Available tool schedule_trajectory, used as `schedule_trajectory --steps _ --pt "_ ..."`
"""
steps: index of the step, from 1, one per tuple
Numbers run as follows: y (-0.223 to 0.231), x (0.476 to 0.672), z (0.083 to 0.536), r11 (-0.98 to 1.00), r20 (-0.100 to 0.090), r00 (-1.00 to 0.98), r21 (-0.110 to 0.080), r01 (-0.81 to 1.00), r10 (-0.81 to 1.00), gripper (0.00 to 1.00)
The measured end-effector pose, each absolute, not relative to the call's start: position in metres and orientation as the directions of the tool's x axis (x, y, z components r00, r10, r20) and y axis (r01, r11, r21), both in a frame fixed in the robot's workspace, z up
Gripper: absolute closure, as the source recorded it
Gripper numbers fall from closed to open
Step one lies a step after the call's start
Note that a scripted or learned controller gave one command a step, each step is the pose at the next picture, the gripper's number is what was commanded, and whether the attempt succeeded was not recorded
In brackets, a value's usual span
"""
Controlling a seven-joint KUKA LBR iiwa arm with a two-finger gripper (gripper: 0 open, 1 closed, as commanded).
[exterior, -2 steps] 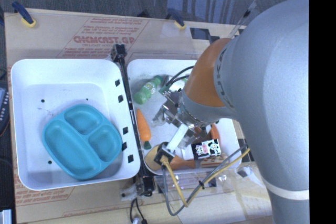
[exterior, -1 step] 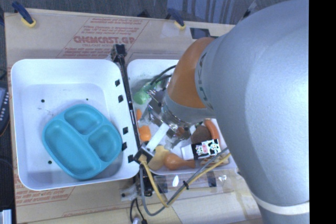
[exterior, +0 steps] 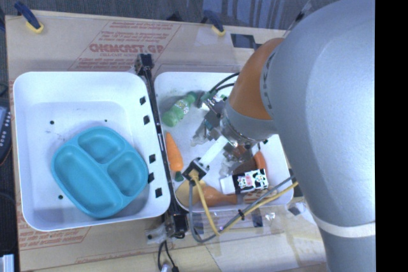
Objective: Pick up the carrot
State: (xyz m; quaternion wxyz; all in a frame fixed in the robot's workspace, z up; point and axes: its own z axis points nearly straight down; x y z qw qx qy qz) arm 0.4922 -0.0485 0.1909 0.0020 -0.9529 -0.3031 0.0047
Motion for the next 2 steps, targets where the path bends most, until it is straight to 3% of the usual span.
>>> schedule_trajectory --steps 1,2 --pt "-0.008 0.475 0.19 -0.779 -0.007 0.779 -0.013 0.626 0.626 0.0" --pt "-0.052 0.475 0.191 -0.842 -0.008 0.842 -0.005 0.539 0.539 0.0"
